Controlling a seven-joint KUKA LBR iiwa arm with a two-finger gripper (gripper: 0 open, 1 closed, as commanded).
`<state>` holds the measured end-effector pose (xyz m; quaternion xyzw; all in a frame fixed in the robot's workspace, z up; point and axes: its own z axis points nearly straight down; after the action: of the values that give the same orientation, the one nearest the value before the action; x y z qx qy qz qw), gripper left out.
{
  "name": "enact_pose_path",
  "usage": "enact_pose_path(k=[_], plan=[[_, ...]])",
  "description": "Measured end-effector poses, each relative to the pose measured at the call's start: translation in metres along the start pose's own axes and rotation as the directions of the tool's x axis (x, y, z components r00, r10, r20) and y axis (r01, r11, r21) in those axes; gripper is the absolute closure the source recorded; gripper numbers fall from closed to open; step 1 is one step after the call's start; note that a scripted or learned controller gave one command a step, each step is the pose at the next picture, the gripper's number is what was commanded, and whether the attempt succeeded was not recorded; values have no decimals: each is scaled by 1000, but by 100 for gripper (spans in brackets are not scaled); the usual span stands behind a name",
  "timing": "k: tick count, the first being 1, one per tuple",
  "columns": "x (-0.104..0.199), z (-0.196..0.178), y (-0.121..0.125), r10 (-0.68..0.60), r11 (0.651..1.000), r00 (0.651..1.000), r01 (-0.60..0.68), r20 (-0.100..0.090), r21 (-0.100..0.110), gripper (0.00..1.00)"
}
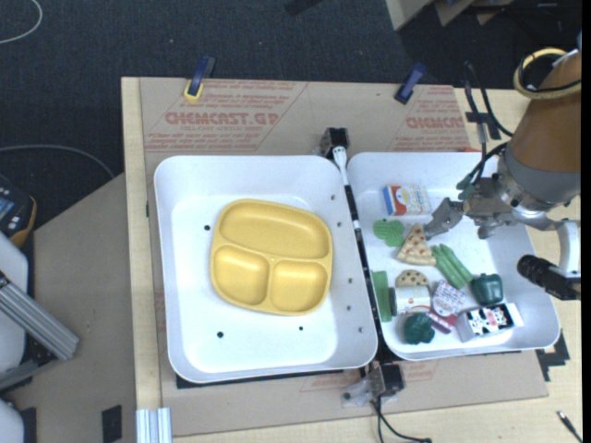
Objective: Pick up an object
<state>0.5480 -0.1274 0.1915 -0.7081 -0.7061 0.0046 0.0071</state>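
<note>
The right bin holds several small toy food items. Among them are a white carton, a green leafy piece, a pizza slice, long green pods and a dark green can. My gripper hangs over the upper middle of this bin, just right of the pizza slice and above the pods. Nothing can be seen held in it. The grey arm with its orange band comes in from the right.
The left bin holds a yellow divided tray. At the right bin's front lie a black-and-white box, a pink packet, a dark green lump and a green stick. A black clip sits between the bins.
</note>
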Motion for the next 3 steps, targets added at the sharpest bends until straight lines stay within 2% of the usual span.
enact_pose_path(k=[1, 2, 3], plan=[[0, -8, 3, -3, 1000, 1000, 3, 2, -15, 0], [4, 52, 10, -3, 1000, 1000, 3, 1, -10, 0], [5, 103, 12, -1, 1000, 1000, 1, 0, -16, 0]])
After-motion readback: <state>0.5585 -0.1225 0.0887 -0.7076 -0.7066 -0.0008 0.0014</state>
